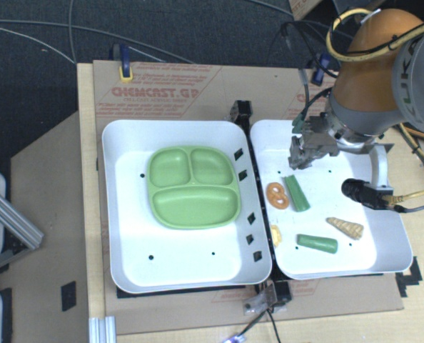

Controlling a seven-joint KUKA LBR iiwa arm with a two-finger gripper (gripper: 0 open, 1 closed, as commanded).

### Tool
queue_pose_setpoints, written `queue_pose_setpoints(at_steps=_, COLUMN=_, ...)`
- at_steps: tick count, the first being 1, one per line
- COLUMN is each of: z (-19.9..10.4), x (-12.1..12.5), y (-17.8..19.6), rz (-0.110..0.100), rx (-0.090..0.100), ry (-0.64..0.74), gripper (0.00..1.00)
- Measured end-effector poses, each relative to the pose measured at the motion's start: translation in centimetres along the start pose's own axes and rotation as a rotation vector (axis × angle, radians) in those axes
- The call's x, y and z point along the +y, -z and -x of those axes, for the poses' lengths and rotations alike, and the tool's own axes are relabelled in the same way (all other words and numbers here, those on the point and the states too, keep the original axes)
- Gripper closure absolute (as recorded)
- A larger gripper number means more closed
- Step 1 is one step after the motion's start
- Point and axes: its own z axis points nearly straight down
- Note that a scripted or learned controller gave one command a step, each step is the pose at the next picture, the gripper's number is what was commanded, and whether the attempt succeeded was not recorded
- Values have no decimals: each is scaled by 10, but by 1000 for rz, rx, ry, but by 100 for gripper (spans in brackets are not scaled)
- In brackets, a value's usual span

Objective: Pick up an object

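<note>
— In the right bin (383,259), what lies there?

— A small orange pretzel (276,196) sits near the bin's left wall, and a green stick (296,194) lies just beside it on the right, tilted a little. Lower down there is a second green stick (317,243), lying almost flat across, and to its upper right a tan cone-shaped shell (345,226). A small yellowish bit (275,235) rests against the left wall, too small to name.

— And the arm?

— It reaches in from the right, grey with the orange band (372,48) above the wrist. The gripper (303,156) hangs over the upper part of the right bin, just above the tilted green stick and the pretzel. Nothing shows between its tips.

— Are they apart or together?

— I cannot tell; they are dark, small and seen from above.

— The left bin (126,213)?

— It holds a green divided plate (193,187), with two small sections on top and one wide section below. Both bins sit side by side on a brown board (155,84) on the bench.
</note>
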Motion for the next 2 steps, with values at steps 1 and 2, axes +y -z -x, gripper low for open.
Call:
queue_pose_setpoints(at_steps=1, z=-55, x=-1, y=-15, rz=-6, rx=0, ry=-1, gripper=100)
queue_pose_setpoints(at_steps=2, z=-115, x=-4, y=-20, rz=-5, rx=-1, ry=-2, gripper=100)
